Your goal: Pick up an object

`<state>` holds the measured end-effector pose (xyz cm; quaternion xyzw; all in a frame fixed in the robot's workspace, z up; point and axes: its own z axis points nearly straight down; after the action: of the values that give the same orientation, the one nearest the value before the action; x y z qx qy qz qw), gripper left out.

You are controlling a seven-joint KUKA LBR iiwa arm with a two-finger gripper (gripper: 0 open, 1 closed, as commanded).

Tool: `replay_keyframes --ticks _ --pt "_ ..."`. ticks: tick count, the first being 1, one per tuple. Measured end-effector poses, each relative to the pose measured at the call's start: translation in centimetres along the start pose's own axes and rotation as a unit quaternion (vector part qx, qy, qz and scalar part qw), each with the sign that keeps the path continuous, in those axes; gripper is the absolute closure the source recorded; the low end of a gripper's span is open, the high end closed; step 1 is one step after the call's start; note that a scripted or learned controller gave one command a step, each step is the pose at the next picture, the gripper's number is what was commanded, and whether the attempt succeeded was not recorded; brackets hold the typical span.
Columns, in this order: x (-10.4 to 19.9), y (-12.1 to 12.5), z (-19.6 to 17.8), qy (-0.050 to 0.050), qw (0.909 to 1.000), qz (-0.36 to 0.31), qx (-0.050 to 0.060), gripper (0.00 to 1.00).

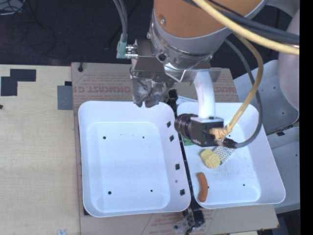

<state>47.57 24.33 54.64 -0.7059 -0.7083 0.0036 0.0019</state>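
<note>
Item: claw (148, 98), hanging over the far rim of the left bin (93, 131); whether it is wide or narrow cannot be told, and nothing shows in its grip. Candidate objects lie in the right bin (264, 180), well apart from the claw and toward the near right of it: a yellow corn piece (210, 158) on a speckled scrap (225, 153), and a sausage (202, 186) near the bin's left wall, long axis running near-to-far. Arm (205, 13) reaches in from the right, wrist pointed steeply down above the bins' shared far edge; a shift rightward and nearer seems needed.
</note>
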Motion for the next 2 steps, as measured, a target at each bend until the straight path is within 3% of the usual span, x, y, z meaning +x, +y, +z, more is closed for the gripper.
replay_keyframes --ticks 1,2 --pt "-0.01 0.00 0.04 0.000 1.0000 0.000 0.000 0.00" --pt "0.03 0.02 -0.91 -0.001 1.0000 0.000 0.002 1.00"
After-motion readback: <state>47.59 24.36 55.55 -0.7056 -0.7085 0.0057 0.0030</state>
